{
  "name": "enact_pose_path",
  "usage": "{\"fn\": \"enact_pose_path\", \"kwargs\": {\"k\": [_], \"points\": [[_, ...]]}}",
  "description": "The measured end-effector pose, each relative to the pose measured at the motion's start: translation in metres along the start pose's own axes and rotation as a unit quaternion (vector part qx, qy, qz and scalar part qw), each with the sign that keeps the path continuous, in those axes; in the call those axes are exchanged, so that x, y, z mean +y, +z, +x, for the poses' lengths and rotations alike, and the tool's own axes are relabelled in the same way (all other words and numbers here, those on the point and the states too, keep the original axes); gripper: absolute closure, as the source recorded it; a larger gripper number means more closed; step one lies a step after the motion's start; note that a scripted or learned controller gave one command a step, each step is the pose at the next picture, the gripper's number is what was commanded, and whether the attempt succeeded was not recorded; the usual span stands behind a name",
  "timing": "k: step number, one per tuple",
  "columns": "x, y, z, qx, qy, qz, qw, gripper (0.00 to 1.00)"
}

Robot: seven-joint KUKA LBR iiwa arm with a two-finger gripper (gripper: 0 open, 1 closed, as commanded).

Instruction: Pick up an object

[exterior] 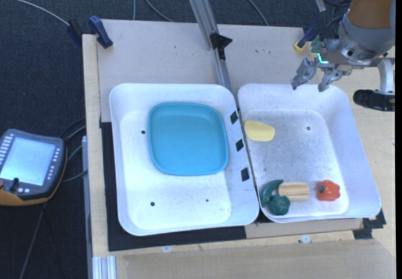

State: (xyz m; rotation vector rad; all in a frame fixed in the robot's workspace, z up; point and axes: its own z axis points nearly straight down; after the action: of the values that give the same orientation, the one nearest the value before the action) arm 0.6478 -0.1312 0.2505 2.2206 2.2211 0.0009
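Fingers on the grey two-finger gripper are looking spread apart to me, two dark prongs with a clear gap and nothing sitting between them, so it isn't carrying anything; it's hanging over the far rim of the right-hand shallow white plastic bin, probably because that's a safe spot above the walls before dropping in. All the pickable stuff is sitting in that right bin: a pale yellow rounded lemon-like piece is lying near the left wall, well apart from the rest, which I'm guessing makes it the easiest target since the prongs can come down on both sides; down along the near edge there's a dark green curved toy vegetable touching a tan wooden-looking cylinder block, and just beside that a small red toy tomato with a green top; those three are bunching up against the near wall, so I'm thinking a grab there is risking a bump or a two-at-once pinch. Over in the left-hand white bin a light blue square plastic plate is lying flat in the middle; too wide and flat for those prongs, I'd say. Nothing's been lifted yet; the arm is needing to move inward and down first.
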Motion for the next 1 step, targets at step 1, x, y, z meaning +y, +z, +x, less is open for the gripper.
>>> {"fn": "enact_pose_path", "kwargs": {"k": [1], "points": [[0.0, 0.0001, 0.0, 0.0, 0.0, 0.0, 1.0, 0.0]]}}
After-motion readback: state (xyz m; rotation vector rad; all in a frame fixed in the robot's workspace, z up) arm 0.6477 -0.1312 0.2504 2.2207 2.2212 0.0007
